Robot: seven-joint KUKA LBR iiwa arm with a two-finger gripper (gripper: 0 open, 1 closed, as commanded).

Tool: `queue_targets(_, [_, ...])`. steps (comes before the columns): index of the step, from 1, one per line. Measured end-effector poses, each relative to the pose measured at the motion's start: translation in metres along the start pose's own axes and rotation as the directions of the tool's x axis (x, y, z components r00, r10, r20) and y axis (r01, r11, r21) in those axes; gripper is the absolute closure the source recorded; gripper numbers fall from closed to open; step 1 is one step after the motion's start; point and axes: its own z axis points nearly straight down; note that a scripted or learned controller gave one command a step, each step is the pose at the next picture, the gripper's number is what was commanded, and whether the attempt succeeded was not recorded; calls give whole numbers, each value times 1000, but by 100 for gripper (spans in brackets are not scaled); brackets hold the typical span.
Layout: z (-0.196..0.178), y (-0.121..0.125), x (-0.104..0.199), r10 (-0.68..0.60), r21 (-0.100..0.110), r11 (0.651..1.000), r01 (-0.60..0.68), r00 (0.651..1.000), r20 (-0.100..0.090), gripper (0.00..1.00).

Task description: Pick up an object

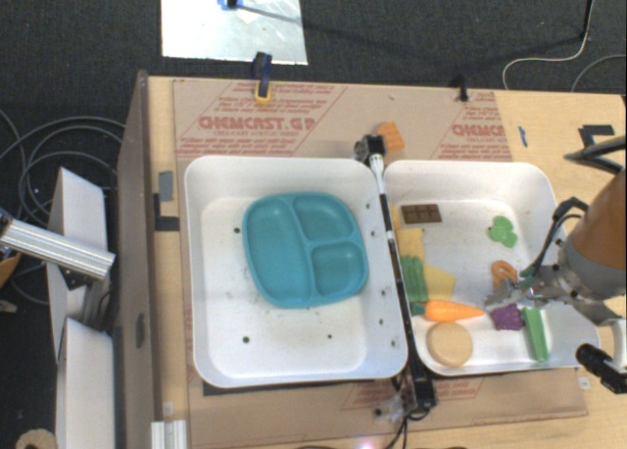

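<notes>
The claw [509, 290] sits low inside the right bin [460, 177], near that bin's right side, with the grey arm [593, 261] coming in from the right edge. Its tips are buried among small toys, and how far it stands open cannot be told; nothing can be seen held between them.

Crowded round the claw are the pickable things. A purple piece [506, 318] lies just below it, a green stick [536, 332] just below and to its right, and a small orange ring-like piece [504, 271] touches or nearly touches it from above. A carrot [454, 312] lies just to its left, with a round tan disc [450, 345] below that. Farther left are a yellow block [409, 242] and a green ridged piece [415, 278]; a brown chocolate square [421, 213] lies up and to the left, and a green leafy toy [504, 232] sits above the claw.

Well to the left, the left bin [211, 271] holds a teal divided plate [304, 249].

Both bins rest on a brown cardboard sheet [294, 119] printed with red lettering, laid over a pale wooden bench [142, 241]. Around the bench is dark carpet [78, 25] with looping cables [59, 138], a shiny square sheet [233, 4] far above, and a metal bar [54, 246] at the far left.
</notes>
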Motion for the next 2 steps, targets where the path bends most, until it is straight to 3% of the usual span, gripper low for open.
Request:
queue_targets(1, [-2, 104, 6, -10, -12, 1000, 10, 1000, 3, 0])
queue_targets(2, [1, 39, 19, -1, 3, 1000, 1, 1000, -2, 0])
